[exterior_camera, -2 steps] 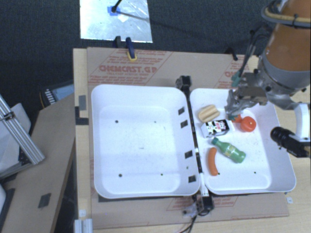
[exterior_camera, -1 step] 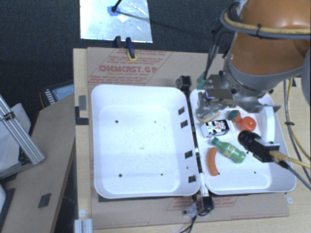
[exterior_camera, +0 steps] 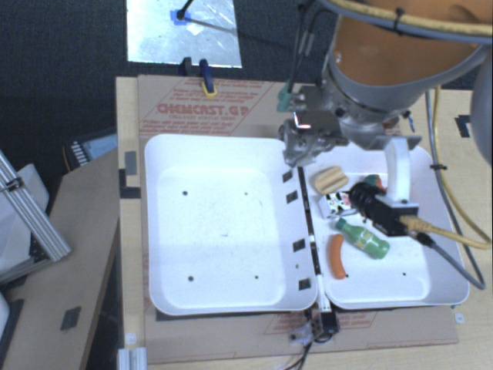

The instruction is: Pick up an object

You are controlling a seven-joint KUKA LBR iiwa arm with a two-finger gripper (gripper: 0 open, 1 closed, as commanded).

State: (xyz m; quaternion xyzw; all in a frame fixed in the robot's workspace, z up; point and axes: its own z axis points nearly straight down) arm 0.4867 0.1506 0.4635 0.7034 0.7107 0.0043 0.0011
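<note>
My gripper (exterior_camera: 302,146) hangs over the far end of the divider between the two bins, at the top left corner of the right bin (exterior_camera: 431,284). Just right of it and nearer the camera lies a tan bread-like piece (exterior_camera: 330,179). Below that sits a small white item with red and black marks (exterior_camera: 334,203). A green bottle (exterior_camera: 364,238) lies on its side, with an orange-red sausage shape (exterior_camera: 337,256) beside it. A small red and green item (exterior_camera: 374,181) peeks out by the arm. Nothing shows between the gripper's tips.
The left bin (exterior_camera: 208,237) is a shallow white tray beside the right one, both on a cardboard sheet (exterior_camera: 204,108). A shiny metal plate (exterior_camera: 183,20) lies behind the bench. The bulky orange and grey arm (exterior_camera: 400,45) overhangs the right bin's far side.
</note>
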